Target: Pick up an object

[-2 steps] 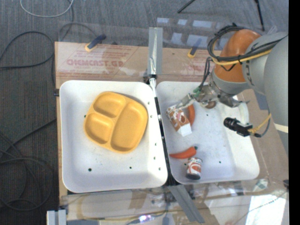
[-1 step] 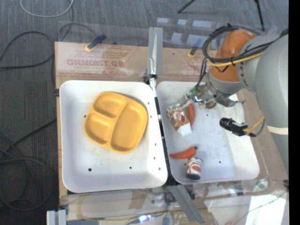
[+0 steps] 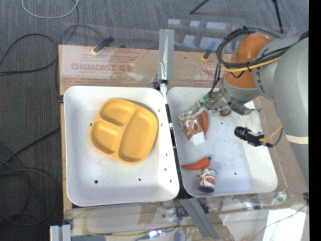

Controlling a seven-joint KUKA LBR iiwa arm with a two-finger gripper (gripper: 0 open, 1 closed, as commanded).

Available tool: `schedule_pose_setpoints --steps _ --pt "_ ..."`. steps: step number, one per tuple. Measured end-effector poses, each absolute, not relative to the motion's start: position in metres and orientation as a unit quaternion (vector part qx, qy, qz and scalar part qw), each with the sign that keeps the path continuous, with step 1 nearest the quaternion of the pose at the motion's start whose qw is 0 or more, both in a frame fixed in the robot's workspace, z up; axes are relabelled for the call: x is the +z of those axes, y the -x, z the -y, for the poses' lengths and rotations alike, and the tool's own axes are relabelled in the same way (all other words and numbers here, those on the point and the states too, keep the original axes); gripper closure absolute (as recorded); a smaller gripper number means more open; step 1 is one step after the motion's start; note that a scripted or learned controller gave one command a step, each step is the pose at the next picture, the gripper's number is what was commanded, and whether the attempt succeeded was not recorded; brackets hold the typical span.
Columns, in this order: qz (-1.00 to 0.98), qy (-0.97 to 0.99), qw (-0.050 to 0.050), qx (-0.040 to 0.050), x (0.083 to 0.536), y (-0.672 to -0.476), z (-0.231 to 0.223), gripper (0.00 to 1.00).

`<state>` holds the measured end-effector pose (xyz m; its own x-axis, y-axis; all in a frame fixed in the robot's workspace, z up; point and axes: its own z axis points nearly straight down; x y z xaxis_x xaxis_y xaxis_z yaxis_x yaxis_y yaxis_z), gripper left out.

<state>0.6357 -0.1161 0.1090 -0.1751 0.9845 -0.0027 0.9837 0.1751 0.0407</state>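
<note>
The right bin (image 3: 251, 172) holds several small objects. A brown and white snack packet (image 3: 190, 126) lies near its upper left, with an orange pepper (image 3: 204, 122) touching its right side. A red chili (image 3: 196, 163) lies lower down, and a small can (image 3: 207, 179) stands near the front wall. My gripper (image 3: 211, 102) is low over the bin's back part, just above and right of the packet and the orange pepper. The wrist with its orange band (image 3: 249, 51) covers much of the gripper from above. Nothing shows in its grasp.
The left bin (image 3: 75, 185) holds a yellow divided plate (image 3: 124, 129). A black cable plug (image 3: 246, 133) hangs over the right bin beside the arm. The grey arm (image 3: 296, 84) covers that bin's right back corner. Cardboard (image 3: 100, 69) lies behind the bins.
</note>
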Motion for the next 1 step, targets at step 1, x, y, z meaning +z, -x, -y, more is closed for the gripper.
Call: schedule_pose_setpoints --steps 1 --pt "-0.754 -0.656 0.017 0.0113 0.1088 -0.6346 0.1111 0.0"
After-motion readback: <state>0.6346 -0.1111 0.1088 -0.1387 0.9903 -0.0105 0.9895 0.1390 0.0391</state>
